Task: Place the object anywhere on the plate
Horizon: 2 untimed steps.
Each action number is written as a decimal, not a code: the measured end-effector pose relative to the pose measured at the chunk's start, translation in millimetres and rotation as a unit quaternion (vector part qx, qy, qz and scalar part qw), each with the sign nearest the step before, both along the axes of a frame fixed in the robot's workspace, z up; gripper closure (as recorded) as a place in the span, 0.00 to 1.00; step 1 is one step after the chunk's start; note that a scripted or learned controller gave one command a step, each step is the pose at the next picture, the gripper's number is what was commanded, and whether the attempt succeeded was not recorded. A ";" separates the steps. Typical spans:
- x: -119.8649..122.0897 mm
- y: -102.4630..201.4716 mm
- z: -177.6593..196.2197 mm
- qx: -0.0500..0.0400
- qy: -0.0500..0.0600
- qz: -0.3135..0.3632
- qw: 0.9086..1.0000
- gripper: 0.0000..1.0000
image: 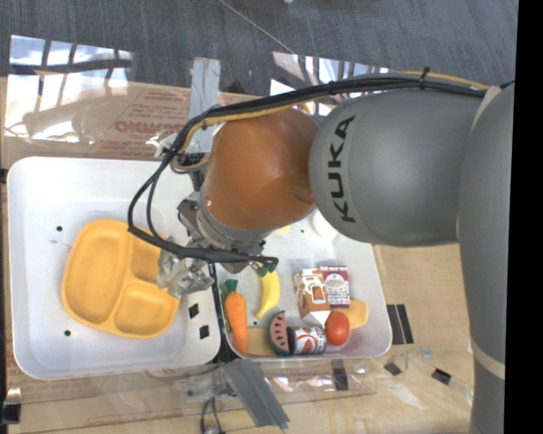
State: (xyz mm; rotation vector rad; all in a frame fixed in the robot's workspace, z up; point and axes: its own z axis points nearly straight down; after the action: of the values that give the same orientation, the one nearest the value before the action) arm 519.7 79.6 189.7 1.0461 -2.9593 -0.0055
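Bench, two white bins. Yellow plate [118, 282] in left bin [31, 212]; toy food, carrot [237, 322], banana [269, 292], in right bin [374, 335]. My gripper [185, 273] over plate's right edge, can't tell if holding anything. Guessing placing step; next, lower and release.

Fixed overhead camera slants down on both bins [39, 248]

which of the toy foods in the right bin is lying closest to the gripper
The carrot, at the right bin's left wall, lies closest to the gripper. The banana lies just past it; the tomato and carton lie farther right.
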 end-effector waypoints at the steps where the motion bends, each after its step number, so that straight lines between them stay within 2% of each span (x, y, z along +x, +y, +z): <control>1: -11.2 -24.9 55.6 -0.001 -0.006 0.021 1.000 1.00; 2: -11.9 -24.5 53.6 -0.001 -0.003 0.021 1.000 0.00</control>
State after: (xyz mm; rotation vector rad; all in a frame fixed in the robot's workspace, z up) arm 507.7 55.1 243.3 1.1109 -2.9417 0.0012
